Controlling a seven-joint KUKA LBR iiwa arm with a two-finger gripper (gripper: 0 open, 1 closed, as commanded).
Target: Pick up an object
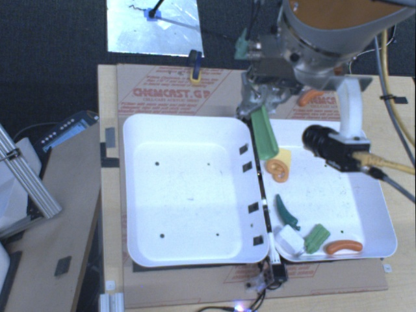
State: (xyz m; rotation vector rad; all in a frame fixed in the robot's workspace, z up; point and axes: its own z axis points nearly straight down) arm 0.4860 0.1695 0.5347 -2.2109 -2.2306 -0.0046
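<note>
Arm, grey with orange band, looms closest to the lens at upper right, over the far edge of the right bin; tool hangs below it at the top of the seam between the bins, clamped on a long green object that slants down from the fingers toward the bin floor; desk under everything, cardboard sheet with red print behind the tool; left bin down-left of the tool, white; right bin down-right of the tool, white, holds the loose items; black cylinder right of the tool, on a white bracket; orange ring piece just below the green object's lower end, on a yellow bit; dark teal curved piece further below the tool; white block, green block and orange sausage shape sit near each other at the bin's near edge, well apart from the tool.
</note>
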